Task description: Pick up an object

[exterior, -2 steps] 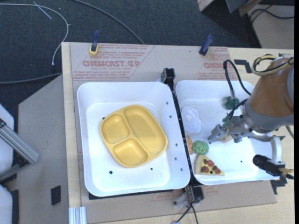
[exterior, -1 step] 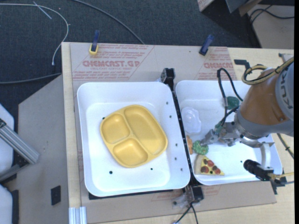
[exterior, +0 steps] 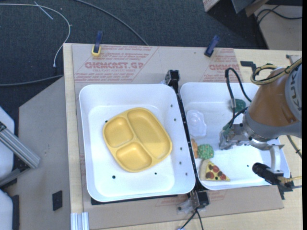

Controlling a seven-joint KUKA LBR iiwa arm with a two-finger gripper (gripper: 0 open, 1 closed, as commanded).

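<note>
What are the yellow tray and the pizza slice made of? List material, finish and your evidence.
Yellow tray: looks like molded plastic, smooth with a soft sheen; one even color, rounded rims around three compartments.
Pizza slice: probably a plastic or rubber toy; flat, bright colors and a matte look, though it is too small to be sure.

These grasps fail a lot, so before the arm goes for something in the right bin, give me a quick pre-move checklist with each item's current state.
1. Targets present in the right bin: ok. A pizza slice toy, a green broccoli-like toy and a clear plastic piece lie along its left side.
2. Gripper over the right bin: ok, to the right of the green toy.
3. Whether it already holds something: cannot tell.
4. Targets apart from each other: ok for the pizza slice; the green toy sits against a small orange item.
5. Yellow divided plate out of the way: ok, it lies in the left bin.
</note>
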